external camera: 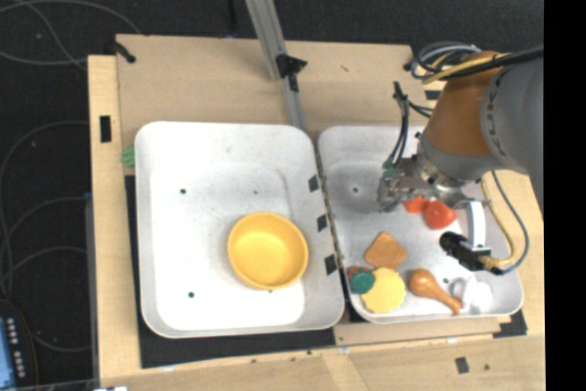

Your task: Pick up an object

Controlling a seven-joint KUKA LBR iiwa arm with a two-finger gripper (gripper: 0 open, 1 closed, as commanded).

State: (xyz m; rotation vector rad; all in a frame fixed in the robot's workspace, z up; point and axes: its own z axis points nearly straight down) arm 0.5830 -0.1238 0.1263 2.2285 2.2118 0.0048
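My arm [467, 119] reaches in from the right, and my hand [396, 190] is down over the right bin [352, 160], in its upper middle part, above bare white floor. From this angle I cannot tell whether the hand is spread or pressed together, and I see nothing gripped in it.

The things I could pick up all lie in this same bin. A small red piece [439, 214] sits just beside my hand, on its right and a little nearer the front. Below that, toward the front of the bin, an orange wedge [385, 250] lies flat. A yellow disc [385, 291] sits at the front wall, with a small green piece [361, 279] touching its left edge. A brown drumstick [428, 285] lies just right of the disc, its thin end pointing toward the front right corner, where a small white piece [477, 293] rests; I cannot make out what that one is.

The left bin [211, 160] holds a yellow bowl [266, 250], upright, near its front right part and well apart from my hand. Both bins sit side by side on the bench [183, 78], their inner walls touching. A grey metal pole [261, 5] slants across the back of the bench toward the gap between the bins.
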